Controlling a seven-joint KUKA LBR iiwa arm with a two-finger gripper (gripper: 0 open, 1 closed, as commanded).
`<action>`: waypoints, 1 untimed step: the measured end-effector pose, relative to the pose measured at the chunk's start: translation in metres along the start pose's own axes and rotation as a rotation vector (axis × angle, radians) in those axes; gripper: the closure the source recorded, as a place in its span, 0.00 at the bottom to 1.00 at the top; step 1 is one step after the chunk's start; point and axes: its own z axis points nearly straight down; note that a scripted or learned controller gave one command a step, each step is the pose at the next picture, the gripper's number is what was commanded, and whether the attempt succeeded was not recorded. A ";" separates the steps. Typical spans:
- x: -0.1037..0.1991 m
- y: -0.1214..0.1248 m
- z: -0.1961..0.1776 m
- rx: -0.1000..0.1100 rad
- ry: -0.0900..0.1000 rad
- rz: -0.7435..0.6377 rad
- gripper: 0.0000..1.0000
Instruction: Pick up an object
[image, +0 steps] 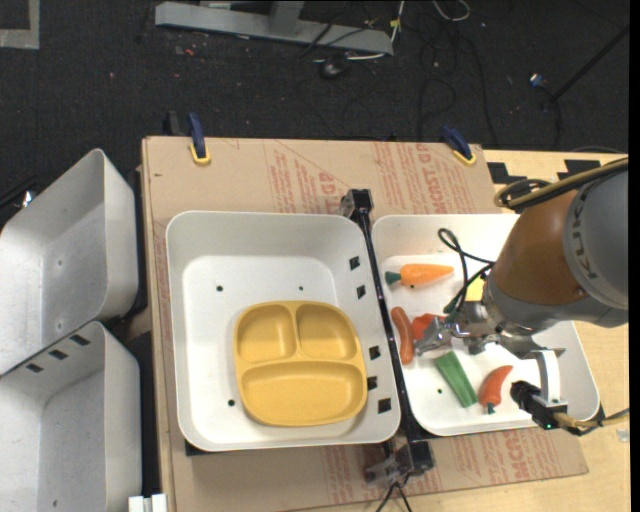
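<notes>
In the right bin (432, 420) lie several toy foods. An orange carrot (424, 272) rests toward the back. A red sausage-like piece (402, 333) lies near the bin's left wall, with a small red piece (424, 325) beside it. A green piece (457, 379) lies near the front, and a red pepper (494, 386) is to its right. My gripper (452, 336) hangs low over the bin, just above the green piece and right of the red pieces. The arm's wrist (540, 265) covers the bin's right part.
The left bin (200, 300) holds a yellow divided plate (300, 362). A black divider (378, 300) runs between the bins. Two grey tubs (60, 300) stand at the far left of the bench. Cables trail over the right bin.
</notes>
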 end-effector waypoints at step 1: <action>0.000 0.001 -0.013 -0.005 -0.001 0.001 1.00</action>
